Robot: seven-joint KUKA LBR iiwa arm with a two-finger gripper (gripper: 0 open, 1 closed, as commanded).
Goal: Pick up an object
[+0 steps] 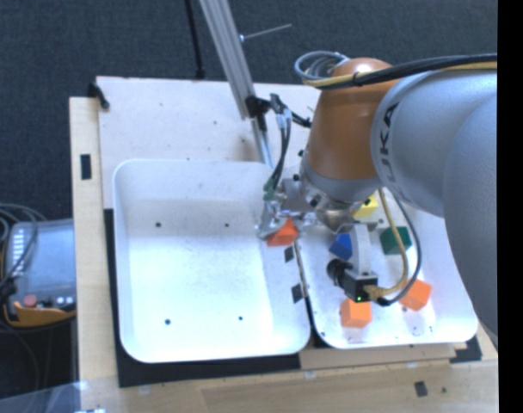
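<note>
you will find the claw [280, 220] pinching an orange block [284, 232] over the wall between the two bins [193, 344], apparently carrying it clear of the blue [341, 246], green [394, 239] and other orange blocks [356, 313] at right.

Two shallow white bins sit side by side on the worktop [158, 127]: the left bin [184, 317] and the right bin [451, 317]. Three orange blocks show: one [285, 231] at the claw [277, 222], one [356, 313] near the front, one [416, 294] to the right. One blue block [341, 246], one green block [394, 240] and one yellow piece [370, 205], partly hidden, also show.
</note>
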